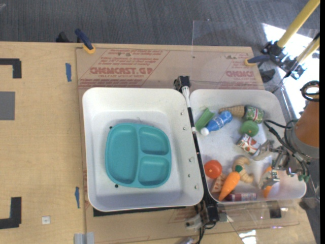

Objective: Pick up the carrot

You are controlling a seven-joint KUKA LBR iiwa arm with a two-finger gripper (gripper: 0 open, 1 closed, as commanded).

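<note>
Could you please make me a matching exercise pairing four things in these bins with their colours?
Things:
1. tray
2. carrot
3. bottle
4. tomato

Colours:
A. blue with a white cap
B. red-orange, round
C. teal
D. orange with a green top

Pairs: 1-C, 2-D, 3-A, 4-B
</note>
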